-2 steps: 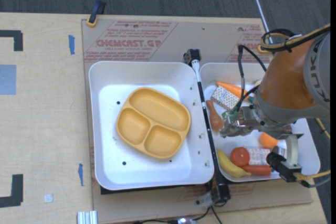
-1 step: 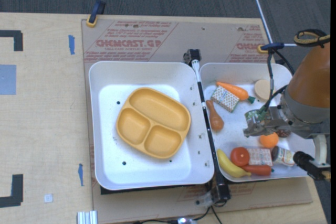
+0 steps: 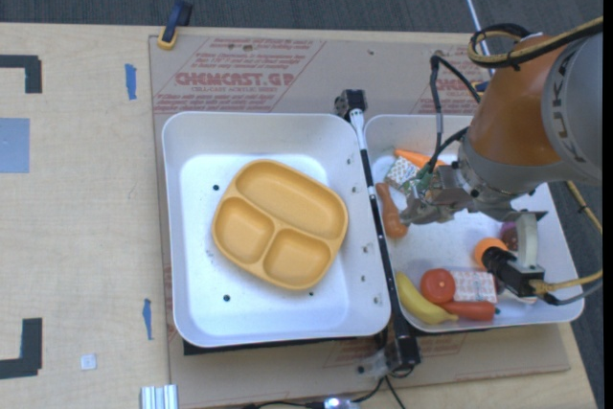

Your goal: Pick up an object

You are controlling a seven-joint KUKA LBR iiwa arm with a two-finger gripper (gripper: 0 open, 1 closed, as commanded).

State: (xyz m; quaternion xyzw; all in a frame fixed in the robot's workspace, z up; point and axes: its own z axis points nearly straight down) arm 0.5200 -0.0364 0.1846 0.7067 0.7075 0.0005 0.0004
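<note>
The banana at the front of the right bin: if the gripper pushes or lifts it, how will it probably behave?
The banana is curved and lies against the bin's front left corner, so a push would likely pivot it or slide it along the wall. It looks smooth and glossy, so it may slip. It touches the red tomato, which would probably move too.

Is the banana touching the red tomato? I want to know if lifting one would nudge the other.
Touching. In the camera view, the tomato sits against the banana's upper edge in the right bin, with no white floor between them.
</note>
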